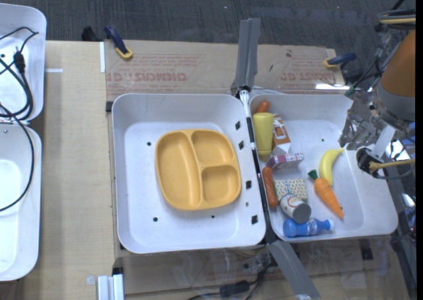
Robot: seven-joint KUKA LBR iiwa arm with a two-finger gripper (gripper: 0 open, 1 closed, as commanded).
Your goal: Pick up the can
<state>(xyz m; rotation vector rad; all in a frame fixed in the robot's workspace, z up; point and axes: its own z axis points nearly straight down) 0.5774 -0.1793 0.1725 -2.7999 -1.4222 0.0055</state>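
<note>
One can (295, 207) lies low in right bin (360, 223). My claw (355, 135) hangs near banana (328, 162), grabbing nothing; spread or pressed, can't tell. Reaching step: next, move over can.

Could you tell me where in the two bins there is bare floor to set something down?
Left bin: a bare margin all around the yellow plate. Right bin: bare at the back, right of the mustard bottle, and between the banana and the gripper. Crowded around the can, carrot and blue bottle.

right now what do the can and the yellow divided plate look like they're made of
The can: likely metal, going by its dull grey end; the white side looks like a printed label. The yellow divided plate: probably moulded plastic, one even matte colour with soft rounded ridges.
</note>
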